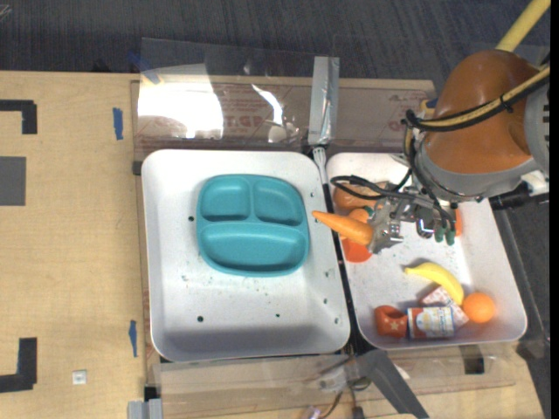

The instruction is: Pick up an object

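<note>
My gripper (381,232) hangs over the left part of the right bin (507,260), below the orange wrist band. An orange carrot (342,224) sticks out leftward from it. The carrot's thick end is pinched between the fingers and its thin tip reaches over the divider toward the left bin (166,304). The gripper is shut on the carrot. Just beneath the carrot lies a red-orange piece (356,251), and a brownish-orange object (348,197) sits behind it with black cable across it.
A teal divided plate (253,223) lies in the left bin. At the front of the right bin are a yellow banana (437,279), an orange (479,307), a small labelled bottle (432,321) and a red object (389,319). The arm covers the bin's back right.
</note>
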Action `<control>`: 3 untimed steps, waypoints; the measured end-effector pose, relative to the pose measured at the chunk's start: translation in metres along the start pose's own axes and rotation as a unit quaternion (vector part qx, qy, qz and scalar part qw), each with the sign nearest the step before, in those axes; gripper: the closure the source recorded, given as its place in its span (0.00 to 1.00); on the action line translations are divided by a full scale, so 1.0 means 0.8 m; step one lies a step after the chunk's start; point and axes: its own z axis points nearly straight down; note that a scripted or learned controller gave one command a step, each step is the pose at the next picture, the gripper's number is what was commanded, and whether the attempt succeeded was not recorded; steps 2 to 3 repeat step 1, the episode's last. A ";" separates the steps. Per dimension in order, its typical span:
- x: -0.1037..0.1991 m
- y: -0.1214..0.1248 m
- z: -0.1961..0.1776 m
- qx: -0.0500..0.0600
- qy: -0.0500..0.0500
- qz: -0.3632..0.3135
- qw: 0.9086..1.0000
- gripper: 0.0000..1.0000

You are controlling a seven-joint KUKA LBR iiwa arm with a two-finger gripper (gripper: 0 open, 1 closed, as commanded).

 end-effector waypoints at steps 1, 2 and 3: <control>-0.027 0.063 0.039 0.000 -0.002 -0.024 1.000 1.00; -0.027 0.063 0.039 0.000 -0.002 -0.024 1.000 1.00; -0.027 0.063 0.039 0.000 -0.002 -0.024 1.000 1.00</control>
